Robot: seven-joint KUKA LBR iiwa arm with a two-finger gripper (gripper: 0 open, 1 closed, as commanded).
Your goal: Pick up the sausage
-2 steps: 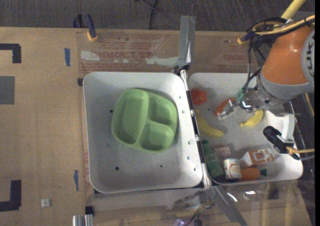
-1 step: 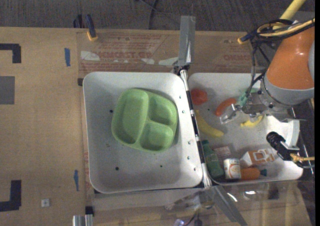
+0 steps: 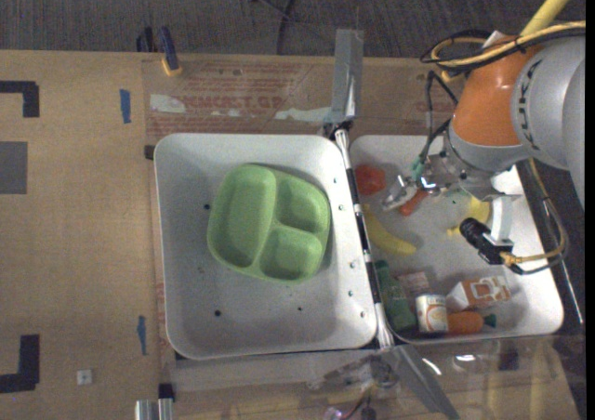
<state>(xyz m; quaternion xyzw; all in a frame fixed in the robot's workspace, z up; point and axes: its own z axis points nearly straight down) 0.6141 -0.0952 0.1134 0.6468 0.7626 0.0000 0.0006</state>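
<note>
sausage (image 3: 416,202): a small reddish-orange piece in the right bin (image 3: 544,311), upper middle, directly at the tips of the claw (image 3: 409,191). partly covered by the metal fingers, so exact outline not clear. judged a toy of moulded plastic: light, stiff, smooth and likely slippery; short and rounded, prone to roll or squirt out under a pinch off centre. best taken across the narrow width at mid-length, fingers square to the long axis.

claw: low in the bin, hanging from the grey arm (image 3: 548,102) with its orange band. fingers look close together around the reddish piece, but whether the piece is truly gripped or merely touched cannot be told; state of opening likewise not determinable.

other contents of the right bin:
- red rounded toy (image 3: 370,178) near the dividing wall, glossy.
- yellow banana (image 3: 391,241), curved and smooth, just below and left of the claw.
- second yellow piece (image 3: 477,211) to the right, partly hidden by a black fitting.
- small carton (image 3: 482,293), a can (image 3: 431,312) and an orange carrot (image 3: 464,321) along the lower edge, close packed.

left bin (image 3: 177,223): shallow white plastic, holding a green divided plate (image 3: 270,221), matte, three compartments, rounded corners.

surface (image 3: 74,223): brown board, flat, marked with blue tape and black corners.
</note>
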